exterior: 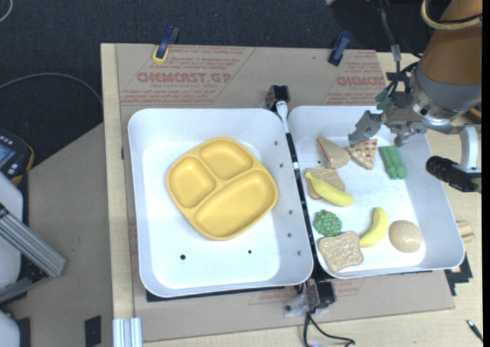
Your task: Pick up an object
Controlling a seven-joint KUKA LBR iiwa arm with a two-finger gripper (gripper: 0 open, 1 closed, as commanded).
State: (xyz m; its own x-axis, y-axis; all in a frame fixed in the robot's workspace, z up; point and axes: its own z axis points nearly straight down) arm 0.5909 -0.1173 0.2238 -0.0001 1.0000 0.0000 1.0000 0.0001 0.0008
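Observation:
The right bin [433, 201] holds several toy foods. A tan bread wedge [332, 152], a pizza slice [364, 155] and a green pickle [393, 162] lie near its far side. A yellow banana [331, 191] rests across a tan slice [325, 176] at the left. Broccoli [328, 222], a small banana [374, 228], a square toast [341, 250] and a round bun [405, 235] sit along the near side. My gripper [382, 134] hangs open over the far part of this bin, just above the pizza slice and the pickle, with nothing between its fingers.
The left bin [153, 184] holds a yellow divided plate [222, 187]. A black divider strip [289, 155] runs between the bins. A black fitting [452, 171] sticks in at the right bin's right rim. Clamps [163, 45] hold the cardboard at the back.

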